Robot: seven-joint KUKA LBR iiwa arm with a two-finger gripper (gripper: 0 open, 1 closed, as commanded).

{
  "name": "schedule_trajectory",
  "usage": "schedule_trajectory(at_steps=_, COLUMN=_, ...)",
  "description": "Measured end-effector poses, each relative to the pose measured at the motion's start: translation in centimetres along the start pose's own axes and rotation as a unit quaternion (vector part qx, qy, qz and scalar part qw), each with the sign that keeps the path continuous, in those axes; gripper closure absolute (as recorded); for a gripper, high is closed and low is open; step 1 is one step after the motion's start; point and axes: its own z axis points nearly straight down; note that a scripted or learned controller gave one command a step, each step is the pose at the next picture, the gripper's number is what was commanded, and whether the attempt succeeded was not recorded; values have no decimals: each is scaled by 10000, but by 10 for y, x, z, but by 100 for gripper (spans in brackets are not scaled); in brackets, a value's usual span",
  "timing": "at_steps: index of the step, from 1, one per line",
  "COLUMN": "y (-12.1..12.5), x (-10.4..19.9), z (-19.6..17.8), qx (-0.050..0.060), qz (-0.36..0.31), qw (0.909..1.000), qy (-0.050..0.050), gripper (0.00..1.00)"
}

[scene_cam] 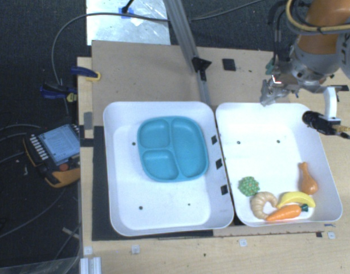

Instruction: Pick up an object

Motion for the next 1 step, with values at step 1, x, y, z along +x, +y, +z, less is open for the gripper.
schedule_trajectory(at_steps=1, y=-9, x=58, z=12, qx=30, qz=-13, qw=10000, qy=4, gripper=100)
